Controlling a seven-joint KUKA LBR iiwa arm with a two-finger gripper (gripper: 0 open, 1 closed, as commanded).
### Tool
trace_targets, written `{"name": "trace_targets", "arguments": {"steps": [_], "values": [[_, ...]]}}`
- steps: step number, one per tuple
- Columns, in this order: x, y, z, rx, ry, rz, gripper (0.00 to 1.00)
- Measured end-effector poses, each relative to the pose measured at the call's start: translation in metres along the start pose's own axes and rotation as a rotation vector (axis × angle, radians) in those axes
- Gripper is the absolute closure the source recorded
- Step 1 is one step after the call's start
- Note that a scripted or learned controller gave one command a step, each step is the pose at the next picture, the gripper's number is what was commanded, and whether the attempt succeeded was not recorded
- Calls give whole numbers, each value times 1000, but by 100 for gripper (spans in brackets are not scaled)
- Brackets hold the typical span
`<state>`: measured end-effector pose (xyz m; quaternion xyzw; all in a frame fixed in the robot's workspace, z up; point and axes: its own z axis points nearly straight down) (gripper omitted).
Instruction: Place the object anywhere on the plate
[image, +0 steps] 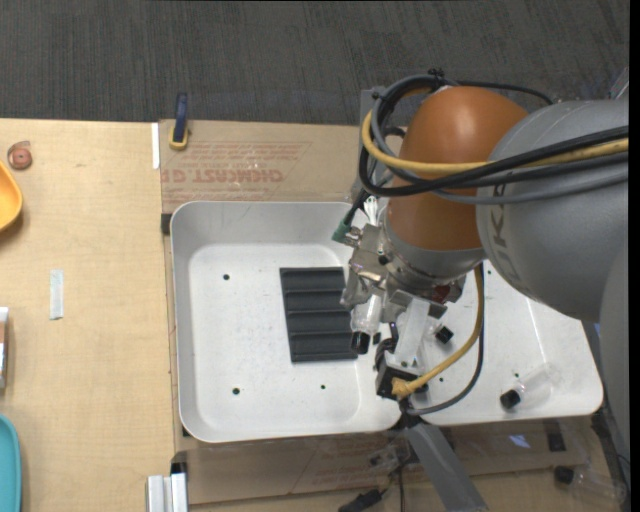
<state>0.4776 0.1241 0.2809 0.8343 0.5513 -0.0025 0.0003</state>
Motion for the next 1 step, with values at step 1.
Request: {"name": "trace_targets", "arguments": {"steps": [1], "values": [[63, 46, 30, 0, -1, -138, 100]]}}
